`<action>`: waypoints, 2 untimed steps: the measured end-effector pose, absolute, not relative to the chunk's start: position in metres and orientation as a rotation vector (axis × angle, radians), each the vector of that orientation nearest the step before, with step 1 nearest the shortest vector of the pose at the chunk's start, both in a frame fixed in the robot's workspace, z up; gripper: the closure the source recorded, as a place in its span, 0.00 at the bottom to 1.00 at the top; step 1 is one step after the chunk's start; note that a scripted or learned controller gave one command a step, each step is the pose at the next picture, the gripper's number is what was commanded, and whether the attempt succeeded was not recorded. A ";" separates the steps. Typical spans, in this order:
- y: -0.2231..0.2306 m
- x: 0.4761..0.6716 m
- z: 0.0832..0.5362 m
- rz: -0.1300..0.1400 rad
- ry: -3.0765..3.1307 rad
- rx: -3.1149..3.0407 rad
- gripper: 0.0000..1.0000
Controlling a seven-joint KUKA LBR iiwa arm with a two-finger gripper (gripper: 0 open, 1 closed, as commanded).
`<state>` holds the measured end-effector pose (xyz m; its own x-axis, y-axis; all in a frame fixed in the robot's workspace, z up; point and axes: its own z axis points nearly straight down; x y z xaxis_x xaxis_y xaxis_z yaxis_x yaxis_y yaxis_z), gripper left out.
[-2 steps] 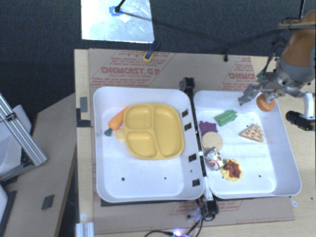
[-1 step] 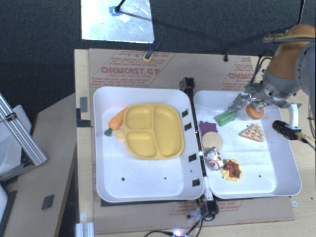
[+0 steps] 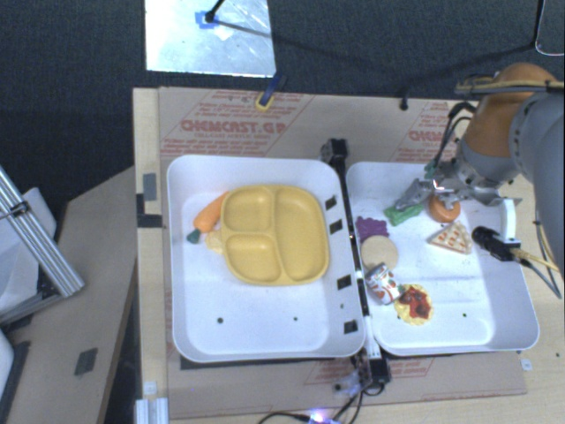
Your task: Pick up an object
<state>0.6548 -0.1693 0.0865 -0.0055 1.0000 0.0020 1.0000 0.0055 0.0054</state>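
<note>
Hovering low in the right bin (image 3: 494, 325), upper right of frame, the end effector (image 3: 434, 193) sits just beside an orange round toy (image 3: 444, 208), grip width indiscernible; approach step, next needing a centred descent before closing.

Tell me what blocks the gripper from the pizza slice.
Nothing visible does. The gripper hangs over the right bin by the orange toy; the pizza slice lies just below it in the view, with bare bin floor around it.

Grey arm (image 3: 516, 140) from the right, end effector (image 3: 422, 194) low.
</note>
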 end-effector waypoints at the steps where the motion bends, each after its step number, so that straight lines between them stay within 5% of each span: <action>1: -0.171 0.658 0.104 0.011 2.220 2.204 1.00; 2: -0.169 0.658 0.170 0.008 2.222 2.210 1.00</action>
<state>0.6583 -0.1690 0.1698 -0.0052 1.0000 -0.0016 0.9999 0.0053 0.0086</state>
